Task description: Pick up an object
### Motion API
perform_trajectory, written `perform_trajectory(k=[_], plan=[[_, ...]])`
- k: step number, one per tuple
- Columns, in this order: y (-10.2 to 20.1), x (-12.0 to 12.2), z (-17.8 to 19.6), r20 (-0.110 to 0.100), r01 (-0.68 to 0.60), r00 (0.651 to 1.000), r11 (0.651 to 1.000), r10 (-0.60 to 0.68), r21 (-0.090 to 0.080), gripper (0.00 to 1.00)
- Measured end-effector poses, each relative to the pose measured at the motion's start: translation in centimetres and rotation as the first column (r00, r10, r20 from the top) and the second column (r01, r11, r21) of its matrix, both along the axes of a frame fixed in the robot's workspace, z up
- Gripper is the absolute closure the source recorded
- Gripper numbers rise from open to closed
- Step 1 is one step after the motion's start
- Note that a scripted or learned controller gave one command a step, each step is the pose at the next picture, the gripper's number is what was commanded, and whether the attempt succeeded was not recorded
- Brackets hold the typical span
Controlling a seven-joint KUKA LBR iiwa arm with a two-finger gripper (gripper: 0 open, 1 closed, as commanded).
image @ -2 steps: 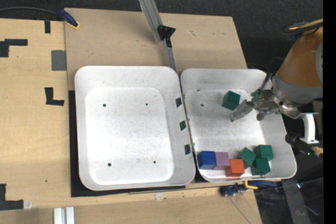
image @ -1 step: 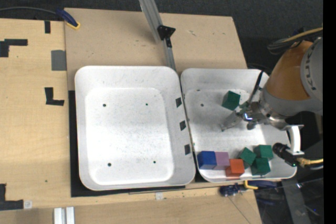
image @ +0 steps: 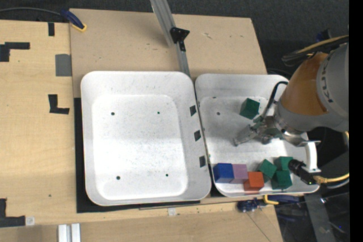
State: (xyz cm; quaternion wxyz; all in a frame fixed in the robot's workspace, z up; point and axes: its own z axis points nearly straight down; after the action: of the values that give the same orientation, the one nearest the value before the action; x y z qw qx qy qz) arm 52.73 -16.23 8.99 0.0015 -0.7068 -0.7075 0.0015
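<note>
We see the tool (image: 245, 137) low in the middle of the right bin (image: 227, 85), its fingers a little apart with nothing between them. Along that bin's near edge sit a blue cube (image: 224, 172), a lilac cube (image: 240, 171), an orange cube (image: 254, 179) and green blocks (image: 274, 172) near its near right corner. Farther back, a lone green cube (image: 249, 107) lies just beyond the tool, apart from it. The left bin (image: 139, 136) sits alongside on the desk (image: 125, 42).
</note>
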Motion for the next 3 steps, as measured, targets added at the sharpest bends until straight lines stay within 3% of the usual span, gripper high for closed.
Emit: perform_trajectory(k=[1,3], plan=[[0.1,0.0,1.1,0.001,-0.001,1.0,1.0,0.001,0.001,1.0],[-0.3,0.9,11.8,0.008,0.0,1.0,1.0,0.0,-0.002,1.0]])
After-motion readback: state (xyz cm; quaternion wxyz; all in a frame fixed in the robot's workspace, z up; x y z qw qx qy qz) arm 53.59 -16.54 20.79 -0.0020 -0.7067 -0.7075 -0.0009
